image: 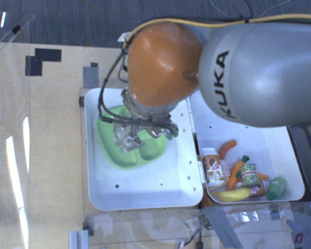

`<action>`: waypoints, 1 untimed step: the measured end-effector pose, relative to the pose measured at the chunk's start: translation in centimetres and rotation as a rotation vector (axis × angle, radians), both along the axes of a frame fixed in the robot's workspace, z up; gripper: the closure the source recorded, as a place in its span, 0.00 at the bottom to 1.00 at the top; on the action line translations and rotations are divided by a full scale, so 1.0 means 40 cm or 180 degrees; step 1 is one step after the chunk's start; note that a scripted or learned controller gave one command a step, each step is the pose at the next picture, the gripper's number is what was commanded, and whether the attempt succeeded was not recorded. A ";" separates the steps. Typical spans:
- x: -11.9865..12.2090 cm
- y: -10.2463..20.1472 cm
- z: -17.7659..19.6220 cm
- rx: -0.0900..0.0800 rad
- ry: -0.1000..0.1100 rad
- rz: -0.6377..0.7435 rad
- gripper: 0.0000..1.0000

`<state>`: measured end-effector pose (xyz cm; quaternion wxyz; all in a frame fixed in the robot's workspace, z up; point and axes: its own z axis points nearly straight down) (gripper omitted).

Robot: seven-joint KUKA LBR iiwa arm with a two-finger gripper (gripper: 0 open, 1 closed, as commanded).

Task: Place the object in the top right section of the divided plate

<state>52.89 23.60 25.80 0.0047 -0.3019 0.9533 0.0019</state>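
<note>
A light green divided plate [119, 157] lies in the left white bin [145, 196], partly covered by the arm. My gripper [128, 140] hangs low over the plate's middle, just below the orange band of the wrist. Its metal fingers point down at the plate. The arm hides the plate's upper right part, and I cannot make out any object between the fingers or on the plate.
The right bin [280, 139] holds a heap at its front: a small carton [214, 171], an orange sausage-shaped toy [227, 148], a carrot [235, 174], a banana [234, 194], a can [249, 171] and a green item [276, 188]. The big grey arm covers the bins' far side.
</note>
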 end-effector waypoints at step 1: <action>0.000 0.000 0.000 0.0000 0.0001 0.0000 0.00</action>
